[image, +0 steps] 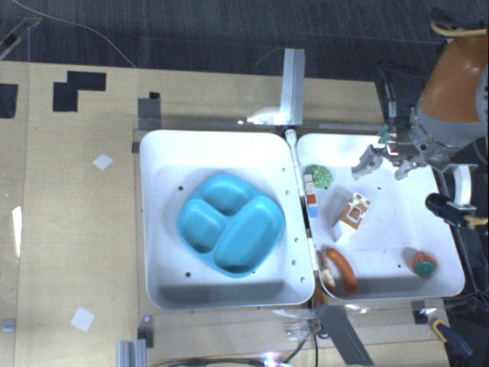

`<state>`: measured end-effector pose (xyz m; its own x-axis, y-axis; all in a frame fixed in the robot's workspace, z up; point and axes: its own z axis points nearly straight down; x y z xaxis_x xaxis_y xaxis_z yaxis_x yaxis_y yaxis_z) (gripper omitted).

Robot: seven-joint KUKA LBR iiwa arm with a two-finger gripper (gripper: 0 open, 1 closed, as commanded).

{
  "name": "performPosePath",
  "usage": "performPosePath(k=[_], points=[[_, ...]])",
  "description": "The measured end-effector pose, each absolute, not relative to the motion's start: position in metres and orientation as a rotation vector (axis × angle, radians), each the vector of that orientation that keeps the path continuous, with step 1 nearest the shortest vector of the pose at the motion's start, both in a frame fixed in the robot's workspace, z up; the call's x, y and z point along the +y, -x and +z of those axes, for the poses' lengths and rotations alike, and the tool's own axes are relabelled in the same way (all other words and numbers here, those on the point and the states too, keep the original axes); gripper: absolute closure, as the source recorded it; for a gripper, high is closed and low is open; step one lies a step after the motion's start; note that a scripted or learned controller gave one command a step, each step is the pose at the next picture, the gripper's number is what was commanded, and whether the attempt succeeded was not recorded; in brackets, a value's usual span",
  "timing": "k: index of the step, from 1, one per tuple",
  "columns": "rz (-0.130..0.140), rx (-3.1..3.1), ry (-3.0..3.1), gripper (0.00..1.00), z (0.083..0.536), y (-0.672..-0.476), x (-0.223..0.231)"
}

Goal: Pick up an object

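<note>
The gripper [386, 161] hangs above the right bin [451, 281], fingers spread apart and gripping nothing. The frame edge cuts off the arm [451, 90].

Robotics lab setup. Wooden bench [69, 228] with black marker patches [76, 89], two white bins [160, 281] fixed in metal brackets [293, 86], loose cables [69, 29] on dark carpet behind. Orange-banded industrial arm [451, 90] reaches over the right bin.
</note>
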<state>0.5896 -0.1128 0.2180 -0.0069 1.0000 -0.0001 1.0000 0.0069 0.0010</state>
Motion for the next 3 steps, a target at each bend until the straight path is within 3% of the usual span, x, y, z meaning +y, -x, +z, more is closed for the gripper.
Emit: performPosePath(k=[1,2,3], points=[[0.003,2.349,-2.083,0.00,0.094,-0.584,-0.125],[0.002,2.454,-1.961,0.00,0.098,-0.488,-0.106],[0.011,2.448,-1.952,1.00,0.109,-0.493,-0.106]])
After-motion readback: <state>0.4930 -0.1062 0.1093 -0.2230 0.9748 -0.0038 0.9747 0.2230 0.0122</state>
